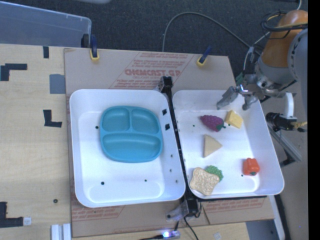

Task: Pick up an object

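bench: two white bins | right bin (265, 149): grapes (212, 122), cheese (233, 119), wedge (211, 146), sandwich (205, 180), pepper (250, 166) | my gripper (238, 100) spread, holding nothing, over far edge just beyond cheese | step: approach | next: descend, center on cheese, close
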You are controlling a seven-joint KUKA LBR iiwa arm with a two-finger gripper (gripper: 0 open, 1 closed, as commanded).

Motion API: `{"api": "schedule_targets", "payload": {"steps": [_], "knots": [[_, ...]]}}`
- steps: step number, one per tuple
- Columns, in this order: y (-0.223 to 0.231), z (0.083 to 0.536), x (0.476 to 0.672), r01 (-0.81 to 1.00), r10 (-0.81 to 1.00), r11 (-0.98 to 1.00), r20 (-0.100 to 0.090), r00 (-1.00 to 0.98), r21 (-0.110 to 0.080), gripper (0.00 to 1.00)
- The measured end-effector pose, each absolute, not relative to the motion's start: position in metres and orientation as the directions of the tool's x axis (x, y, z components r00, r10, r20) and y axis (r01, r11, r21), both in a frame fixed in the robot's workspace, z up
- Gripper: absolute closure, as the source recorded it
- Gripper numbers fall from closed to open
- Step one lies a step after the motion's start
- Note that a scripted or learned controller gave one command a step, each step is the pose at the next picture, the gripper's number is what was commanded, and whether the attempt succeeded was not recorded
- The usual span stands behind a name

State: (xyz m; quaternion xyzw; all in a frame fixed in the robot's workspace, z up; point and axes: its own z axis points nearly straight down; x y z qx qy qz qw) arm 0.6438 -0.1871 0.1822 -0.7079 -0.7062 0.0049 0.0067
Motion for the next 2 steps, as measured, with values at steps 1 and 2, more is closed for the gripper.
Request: {"api": "schedule_targets", "payload": {"steps": [1,2], "knots": [[-0.186,0.192,0.647,1.000,1.000,0.001,0.000,-0.001,-0.002,0.00],[-0.184,0.144,0.638,1.000,1.000,0.001,0.000,-0.001,-0.006,0.00]]}}
